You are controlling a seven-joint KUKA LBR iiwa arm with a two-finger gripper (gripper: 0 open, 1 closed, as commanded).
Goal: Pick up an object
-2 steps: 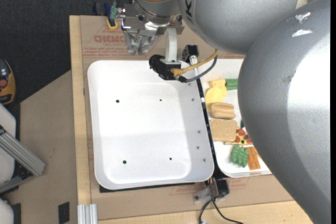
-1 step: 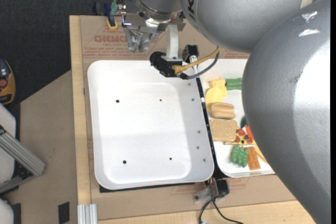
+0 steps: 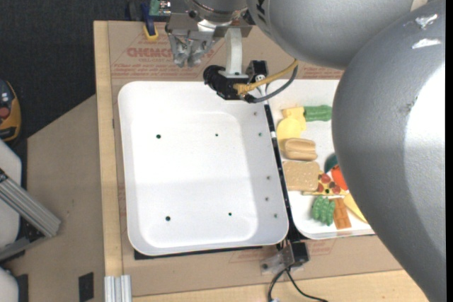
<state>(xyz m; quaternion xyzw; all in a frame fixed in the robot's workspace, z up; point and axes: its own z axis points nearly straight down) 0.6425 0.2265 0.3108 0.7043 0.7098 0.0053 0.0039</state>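
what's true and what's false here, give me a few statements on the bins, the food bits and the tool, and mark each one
1. The bun sits in the right bin. True.
2. The tool hangs over the middle of the right bin. False: it is past the far edge of the left bin, over the brown board.
3. The bun lies between the yellow piece and the tan slice. True.
4. A green piece lies in the left bin. False: both green pieces are in the right bin.
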